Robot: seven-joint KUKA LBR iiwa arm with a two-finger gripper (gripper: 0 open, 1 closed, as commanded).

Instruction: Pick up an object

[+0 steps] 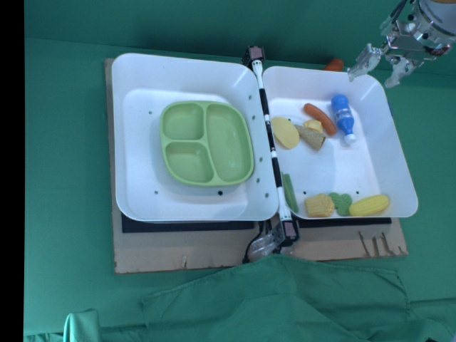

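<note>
Crumpled green cloth [285, 298] is lying nearest the camera in the camera view, just below the cardboard sheet [142, 258] on which both bins are resting. You are looking at the left bin [132, 191], which is holding a light green divided plate [206, 143] of smooth moulded plastic with three compartments. You are also looking at the right bin [399, 169], where the candidate objects are lying loose: a blue bottle [343, 117] with a white cap, an orange sausage-shaped piece [320, 118] beside it, a yellow oval slice [285, 132] touching a brownish wedge [311, 137], a green pod [290, 192] along the near-left wall, and a row of a ridged yellow block [320, 205], a bumpy green piece [342, 203] and a yellow corn cob [370, 204] at the near edge. Your gripper [377, 66] is hovering above the far right corner of the right bin, fingers spread apart and carrying nothing. By this evidence the task is standing at its opening stage: no object is being grasped, and descent, closing and lifting are all remaining. You are likely dealing with hard, glossy toy plastic, so rounded pieces may be slipping under the fingers.
</note>
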